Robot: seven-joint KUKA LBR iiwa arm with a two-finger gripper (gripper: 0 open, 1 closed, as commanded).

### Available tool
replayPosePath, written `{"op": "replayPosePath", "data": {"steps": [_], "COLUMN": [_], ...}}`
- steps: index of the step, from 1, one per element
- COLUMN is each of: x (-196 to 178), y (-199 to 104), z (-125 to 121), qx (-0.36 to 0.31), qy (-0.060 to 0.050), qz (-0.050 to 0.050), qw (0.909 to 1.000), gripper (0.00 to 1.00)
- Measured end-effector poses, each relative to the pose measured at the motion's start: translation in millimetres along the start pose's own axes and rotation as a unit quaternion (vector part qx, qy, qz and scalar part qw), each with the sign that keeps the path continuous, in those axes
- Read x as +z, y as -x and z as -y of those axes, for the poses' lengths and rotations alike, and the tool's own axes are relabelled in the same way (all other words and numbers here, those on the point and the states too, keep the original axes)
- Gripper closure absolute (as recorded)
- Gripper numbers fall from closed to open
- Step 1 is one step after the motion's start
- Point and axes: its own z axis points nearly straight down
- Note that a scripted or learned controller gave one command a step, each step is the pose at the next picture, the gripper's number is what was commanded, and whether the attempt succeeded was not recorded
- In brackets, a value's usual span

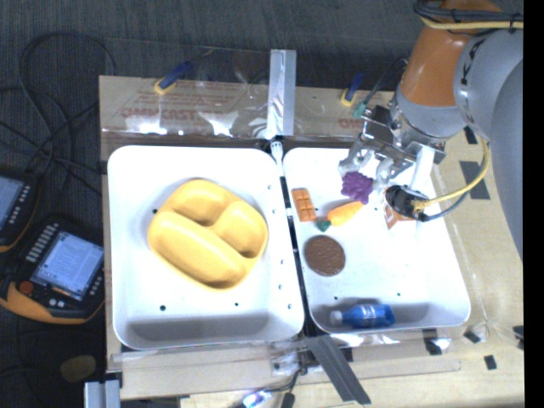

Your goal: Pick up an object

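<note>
A blue bottle lies on its side against the near wall of the right-hand bin, the item closest to the lens and well apart from the claw, which hangs over the far end of that bin on the grey and orange arm. Whether the claw is spread or pressed together cannot be told from this angle; its tip is lost in the hardware around it. A purple bunch of grapes sits just below and touching or nearly touching the claw, and looks the likeliest target. Just nearer the camera than the grapes lies a toy carrot, with an orange block to the claw's left beside the bin divider and a brown disc nearer the camera again. A large yellow object fills the middle of the left-hand bin, far to the claw's left. Nothing appears lifted: every object seems to rest on a bin floor. By that reading the approach is made, while the grasp and the lift remain to be done.
</note>
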Motion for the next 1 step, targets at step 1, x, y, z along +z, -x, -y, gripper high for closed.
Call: {"op": "replayPosePath", "data": {"steps": [1], "x": [27.3], "y": [65.8], "z": [54.0], "qx": [-0.074], "qy": [0.000], "qz": [0.000], "qw": [0.9973], "gripper": [1.00]}}
